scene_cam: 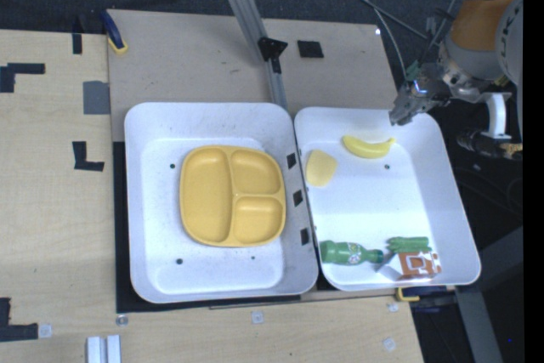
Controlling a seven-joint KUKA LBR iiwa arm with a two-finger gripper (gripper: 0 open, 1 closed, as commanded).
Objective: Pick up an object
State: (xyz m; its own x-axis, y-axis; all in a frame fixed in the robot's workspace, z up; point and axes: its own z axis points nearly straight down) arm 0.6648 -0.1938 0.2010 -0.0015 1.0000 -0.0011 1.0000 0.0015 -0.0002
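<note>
**Arm over right bin's far corner, nothing seen in its grasp**

Counter: pale wood, dark tape marks on its left part, carrying two white bins side by side. A grey metal post slants down from the top edge to the gap between the bins.

Arm: enters at upper right, orange band visible, cables looped around the wrist. End effector hangs at the far right corner of the right bin, over or just outside the rim. It is small and dark against the dark background; how far it is open cannot be told. Nothing can be seen in it, and it touches none of the objects.

Left bin: holds one yellow tray with three compartments, lying flat near the middle.

Right bin: four objects.
- Green bottle on its side near the front wall, left of centre.
- Carton, green, orange and white, in the front right corner, just beside the bottle.
- Banana toward the far wall, curved, near the end effector but apart from it.
- Pale yellow piece, rounded, close to the bin's left wall, just left of and below the banana.
</note>
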